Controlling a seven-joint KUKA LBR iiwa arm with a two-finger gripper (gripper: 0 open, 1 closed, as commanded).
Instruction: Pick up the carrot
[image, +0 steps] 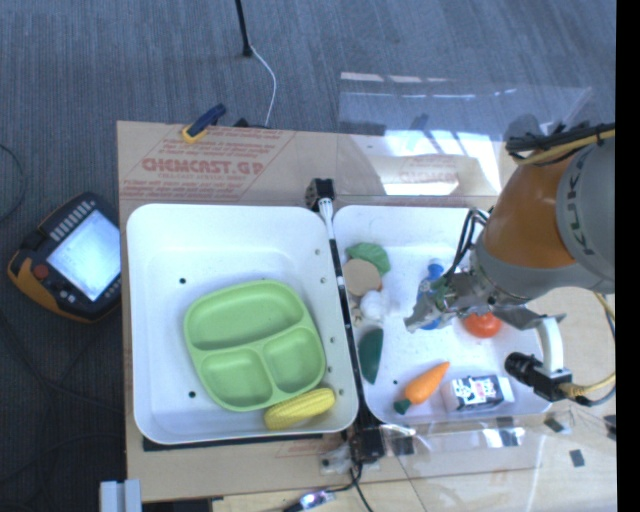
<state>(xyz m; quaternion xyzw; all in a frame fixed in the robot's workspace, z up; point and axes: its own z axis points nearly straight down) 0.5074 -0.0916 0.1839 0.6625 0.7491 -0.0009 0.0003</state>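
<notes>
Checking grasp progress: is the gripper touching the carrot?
Apart. The camera view shows bare white bin floor between the gripper and the carrot lying below it.

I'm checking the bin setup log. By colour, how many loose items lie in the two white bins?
Green: 3: divided plate, round green piece, dark green piece
Orange: 2: carrot, orange-red round item
Yellow: 1: corn cob
White: 2: white ball, small carton
Tan: 1: round piece
Total: 9

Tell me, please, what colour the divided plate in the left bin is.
Light green; the divided plate shows clearly in the camera view.
</notes>
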